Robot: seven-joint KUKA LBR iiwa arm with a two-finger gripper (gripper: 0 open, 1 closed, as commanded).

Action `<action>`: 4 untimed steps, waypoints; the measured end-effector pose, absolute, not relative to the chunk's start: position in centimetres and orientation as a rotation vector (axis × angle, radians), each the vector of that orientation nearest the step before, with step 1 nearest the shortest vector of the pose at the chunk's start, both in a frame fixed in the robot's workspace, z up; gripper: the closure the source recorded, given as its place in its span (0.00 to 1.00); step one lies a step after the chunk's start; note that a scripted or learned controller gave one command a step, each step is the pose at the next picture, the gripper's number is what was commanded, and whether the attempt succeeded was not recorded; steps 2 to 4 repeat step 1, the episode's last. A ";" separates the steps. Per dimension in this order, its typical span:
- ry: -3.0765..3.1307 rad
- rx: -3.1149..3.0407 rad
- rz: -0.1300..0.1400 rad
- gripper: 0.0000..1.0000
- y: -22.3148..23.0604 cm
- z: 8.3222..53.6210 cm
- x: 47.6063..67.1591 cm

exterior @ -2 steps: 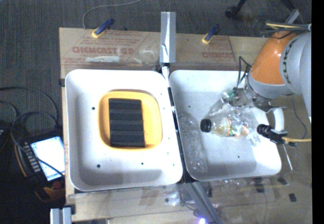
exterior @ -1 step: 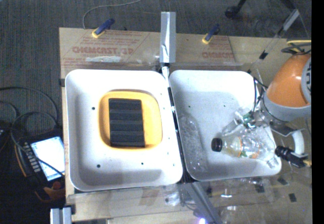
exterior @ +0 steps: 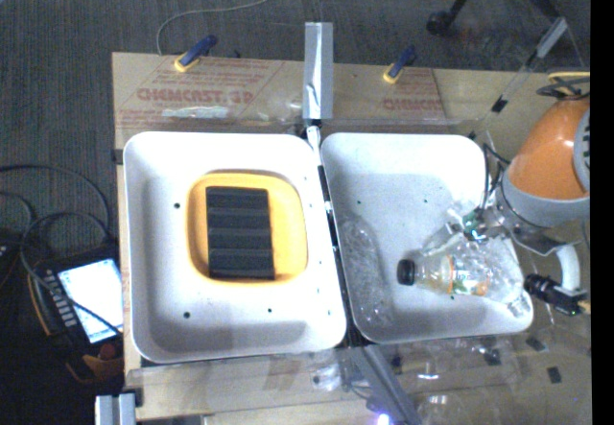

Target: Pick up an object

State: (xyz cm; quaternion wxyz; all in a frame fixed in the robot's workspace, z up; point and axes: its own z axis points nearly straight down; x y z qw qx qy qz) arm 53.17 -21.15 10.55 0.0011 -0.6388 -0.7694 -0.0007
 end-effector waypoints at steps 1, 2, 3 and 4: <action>-2.375 -2.056 0.001 1.00 -14.8 19.0 54.0; -2.375 -2.056 0.001 1.00 -14.8 19.0 54.0; -2.375 -2.056 0.001 1.00 -14.8 19.0 54.0; -2.375 -2.056 0.001 1.00 -14.8 19.0 54.0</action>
